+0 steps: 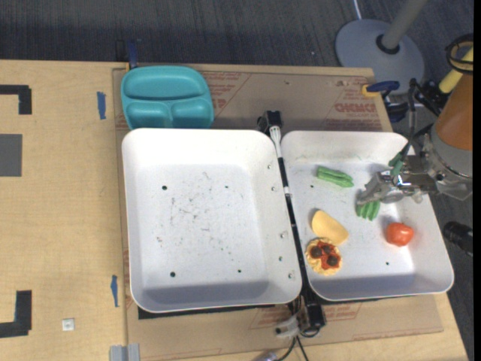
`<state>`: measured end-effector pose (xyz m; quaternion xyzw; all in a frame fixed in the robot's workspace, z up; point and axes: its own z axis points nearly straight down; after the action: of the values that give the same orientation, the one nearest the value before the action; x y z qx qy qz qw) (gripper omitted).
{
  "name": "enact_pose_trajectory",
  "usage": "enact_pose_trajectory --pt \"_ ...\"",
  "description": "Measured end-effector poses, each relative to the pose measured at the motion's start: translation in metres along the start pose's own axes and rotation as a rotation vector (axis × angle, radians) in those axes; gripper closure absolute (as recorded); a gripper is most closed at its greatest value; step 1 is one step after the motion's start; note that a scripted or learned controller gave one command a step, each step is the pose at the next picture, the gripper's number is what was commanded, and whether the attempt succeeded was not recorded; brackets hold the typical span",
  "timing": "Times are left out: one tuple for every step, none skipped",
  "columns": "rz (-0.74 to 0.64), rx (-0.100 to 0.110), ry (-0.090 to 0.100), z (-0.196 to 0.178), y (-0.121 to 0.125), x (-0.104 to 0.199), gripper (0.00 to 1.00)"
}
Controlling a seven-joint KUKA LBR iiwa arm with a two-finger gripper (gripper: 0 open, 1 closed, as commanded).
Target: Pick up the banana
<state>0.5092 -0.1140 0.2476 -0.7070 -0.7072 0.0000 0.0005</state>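
The banana (329, 226), a short yellow piece, lies in the right bin (421, 277) near its left wall, just above a small round pizza toy (324, 255). My gripper (370, 195) hangs over the middle of the right bin, to the right of the banana and a little farther back, clearly apart from it. Directly beneath the gripper's tip lies a green vegetable (368, 209), partly covered by it. I see nothing yellow at the gripper.
A second green vegetable (334, 177) lies toward the back of the right bin, and a red tomato (399, 234) sits at the right. The left bin (203, 216) stands beside it. A teal divided tray (167, 96) rests behind the left bin.
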Motion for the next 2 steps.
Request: enact_pose_trajectory --pt "-0.183 0.001 0.0 0.063 -0.03 0.068 0.0" --pt "-0.319 -0.002 -0.002 0.121 0.022 0.005 0.0"
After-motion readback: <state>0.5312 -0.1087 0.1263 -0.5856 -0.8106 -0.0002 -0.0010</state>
